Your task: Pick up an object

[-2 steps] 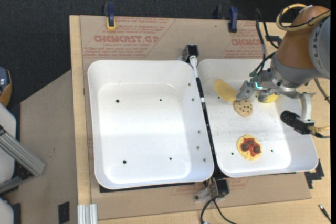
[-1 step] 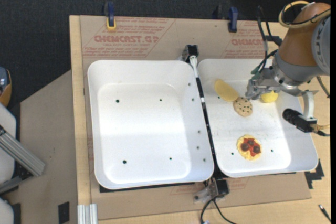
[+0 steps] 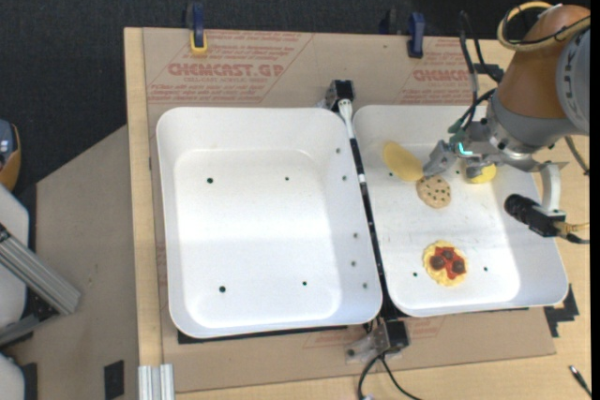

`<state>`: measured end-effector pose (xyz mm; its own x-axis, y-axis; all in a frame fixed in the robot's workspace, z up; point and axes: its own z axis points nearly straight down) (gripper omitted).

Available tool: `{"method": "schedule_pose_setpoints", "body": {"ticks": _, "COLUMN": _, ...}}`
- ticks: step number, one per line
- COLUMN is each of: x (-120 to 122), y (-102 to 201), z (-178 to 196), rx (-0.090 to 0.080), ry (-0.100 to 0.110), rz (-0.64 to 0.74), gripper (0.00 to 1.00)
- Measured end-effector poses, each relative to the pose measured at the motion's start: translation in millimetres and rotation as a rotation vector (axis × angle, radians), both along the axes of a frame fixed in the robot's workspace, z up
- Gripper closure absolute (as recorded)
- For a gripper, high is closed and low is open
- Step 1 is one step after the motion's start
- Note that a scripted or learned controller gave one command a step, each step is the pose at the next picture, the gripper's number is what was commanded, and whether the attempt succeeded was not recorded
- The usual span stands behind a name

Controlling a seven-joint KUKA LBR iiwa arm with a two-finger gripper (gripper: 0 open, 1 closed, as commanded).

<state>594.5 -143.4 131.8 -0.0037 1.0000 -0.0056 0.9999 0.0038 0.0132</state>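
Reading "CHEMCAST GP" on your backing board (image 3: 234, 68). Gripper (image 3: 439, 166) sits above the cookie (image 3: 434, 193), mid right bin (image 3: 525, 286); can't tell finger state or any hold.

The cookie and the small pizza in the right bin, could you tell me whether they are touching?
Apart. The camera view shows bare white bin floor between the cookie and the small pizza, which lies nearer the front rim.

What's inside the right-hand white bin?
In the right bin: a yellow piece, a cookie, a small pizza. Another yellow item sits partly hidden under the arm.
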Motion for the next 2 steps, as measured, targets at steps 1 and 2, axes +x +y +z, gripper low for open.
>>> {"method": "schedule_pose_setpoints", "body": {"ticks": 1, "x": -8, "y": 28, "z": -47, "rx": 0.002, "ry": 0.011, "rz": -0.002, "gripper": 0.0}}
{"method": "schedule_pose_setpoints", "body": {"ticks": 2, "x": 44, "y": 41, "z": -45, "rx": 0.002, "ry": 0.005, "rz": -0.001, "gripper": 0.0}}
